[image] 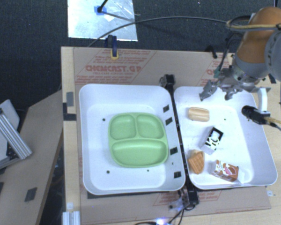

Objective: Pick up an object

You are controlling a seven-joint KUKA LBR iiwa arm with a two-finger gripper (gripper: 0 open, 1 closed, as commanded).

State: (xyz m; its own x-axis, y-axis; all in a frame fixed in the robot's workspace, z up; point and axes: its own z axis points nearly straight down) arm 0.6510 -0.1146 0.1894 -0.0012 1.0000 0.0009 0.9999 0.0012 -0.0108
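Bread roll (198, 114) near far edge of right bin (264, 172), just below-left of hand (218, 93). Left bin (91, 125): green divided plate (138, 139). Hand open, gripping nothing, above bin's far edge.

You will find the arm (264, 36) cut off by the right edge. The print on the small black-and-white box (213, 140) is too small to read. The tabletop (42, 125) runs out of view at the bottom.
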